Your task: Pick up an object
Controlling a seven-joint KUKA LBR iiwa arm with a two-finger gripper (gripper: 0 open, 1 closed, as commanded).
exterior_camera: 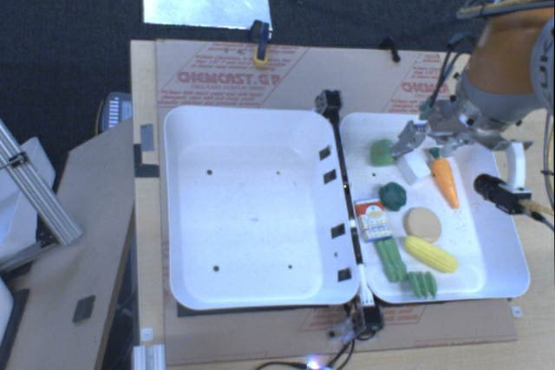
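Orange carrot sits upper right in the right bin, just below the gripper. Can't tell the fingers' state; it hovers low, probably lining up a grab.

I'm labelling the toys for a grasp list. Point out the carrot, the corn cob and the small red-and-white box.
carrot [446, 181]: camera view, middle of its orange body.
corn cob [431, 255]: camera view, centre of the yellow cob.
small red-and-white box [374, 220]: camera view, centre of its top face.
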